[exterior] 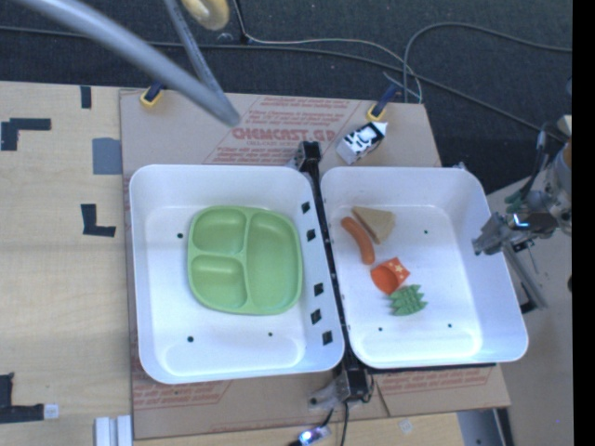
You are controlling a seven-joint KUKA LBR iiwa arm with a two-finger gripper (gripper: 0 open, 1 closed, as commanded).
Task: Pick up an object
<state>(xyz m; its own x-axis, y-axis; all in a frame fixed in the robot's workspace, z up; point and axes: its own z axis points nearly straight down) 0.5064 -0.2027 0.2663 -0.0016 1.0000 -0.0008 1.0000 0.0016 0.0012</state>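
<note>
So we're looking down on two shallow white plastic bins sitting side by side on a sheet of brown cardboard with red print on it. The left bin has a light green plastic plate with three compartments lying flat in the middle of it.

The right bin is where the pickable stuff is, all bunched toward its left half. There's a tan wedge that looks like a toy bread slice near the top, and a reddish-orange toy sausage lying at a slant just beside it, pretty much touching its lower left edge. Below those we've got a small orange-red chunky piece, and right under it a dark green leafy-looking toy, the two touching or nearly so. None of them is lifted, they all lie on the bin floor.

The gripper is over at the right rim of the right bin, well apart from the four items, with the arm coming in from the right edge. It's small and kind of blurry from here, so we honestly can't tell how far the jaws are spread. We see nothing gripped in it.

Behind the bins there's a little black and white object on the cardboard, plus black cables trailing over the dark floor
</note>
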